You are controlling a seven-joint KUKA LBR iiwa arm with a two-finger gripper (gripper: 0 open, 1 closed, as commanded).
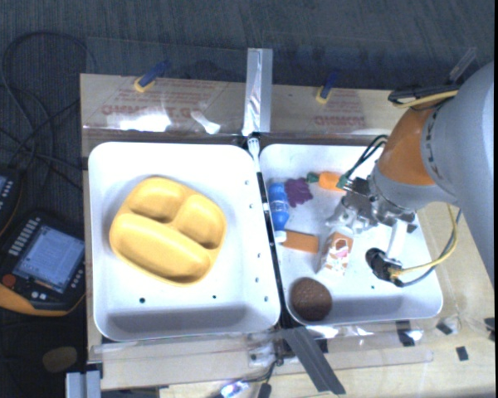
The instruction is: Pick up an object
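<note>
The carton [338, 253] sits just below our gripper [346, 219]; finger spread unclear, and crowding neighbours risk a slip.

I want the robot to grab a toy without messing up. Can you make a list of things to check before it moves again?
1. End effector is over the right white bin: ok.
2. A target lies close: the small white and red carton sits just below the end effector: ok.
3. Something between the fingers already: cannot tell.
4. Neighbours leave room: the flat orange block lies right beside the carton: not ok.
5. The round brown ball sits apart, near the bin's front wall: ok.
6. The big yellow lumpy toy stays in the left white bin, out of the way: ok.
</note>
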